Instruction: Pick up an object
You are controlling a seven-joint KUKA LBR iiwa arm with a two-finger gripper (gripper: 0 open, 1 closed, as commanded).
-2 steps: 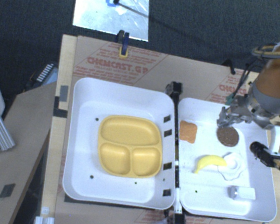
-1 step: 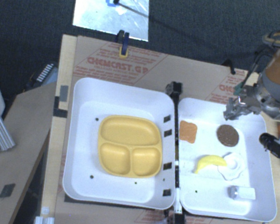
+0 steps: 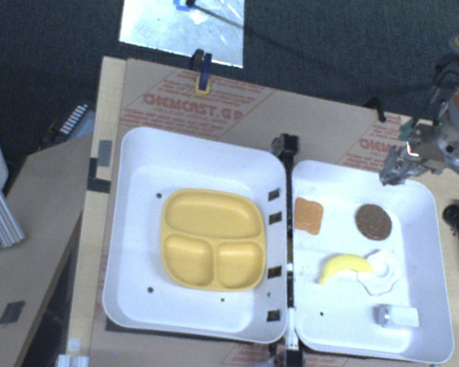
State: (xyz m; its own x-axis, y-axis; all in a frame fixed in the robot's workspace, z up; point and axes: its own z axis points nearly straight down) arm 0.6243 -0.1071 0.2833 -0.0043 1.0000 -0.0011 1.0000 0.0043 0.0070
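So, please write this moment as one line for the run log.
stage: approach | claw: above right bin far edge | in bin: banana, cookie | held: nothing seen

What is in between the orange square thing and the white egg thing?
In the camera view, the yellow banana lies between the orange square and the white egg, touching the egg's edge.
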